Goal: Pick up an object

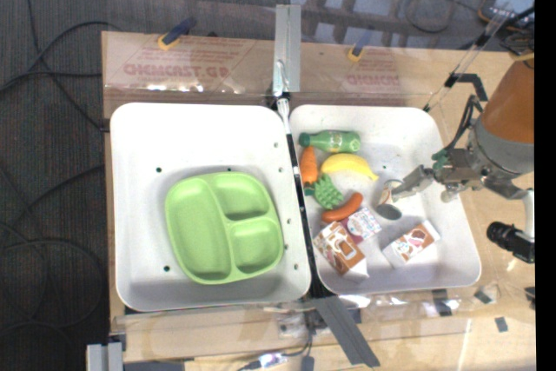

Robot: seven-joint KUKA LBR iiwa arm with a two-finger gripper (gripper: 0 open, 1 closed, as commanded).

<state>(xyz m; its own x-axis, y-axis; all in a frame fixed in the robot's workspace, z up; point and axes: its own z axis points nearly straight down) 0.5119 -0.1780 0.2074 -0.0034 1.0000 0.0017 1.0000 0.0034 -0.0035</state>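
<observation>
My gripper [388, 197] hangs open over the middle of the right bin [452, 261], with nothing between its fingers. Just left of it lie a yellow banana [349, 167] and a red sausage [341, 207]. A green bottle [331, 140] lies at the back, with an orange carrot [308, 165] and a green toy [327, 189] along the left wall. Below the gripper are a small pink-white carton [365, 226], a brown carton [340, 248] and a white-and-brown carton [412, 242].
The left bin [139, 143] holds a green divided plate [225, 226]. A metal divider [285, 56] stands behind the seam between the bins. The arm's orange band [512, 104] sits beyond the right bin's right wall.
</observation>
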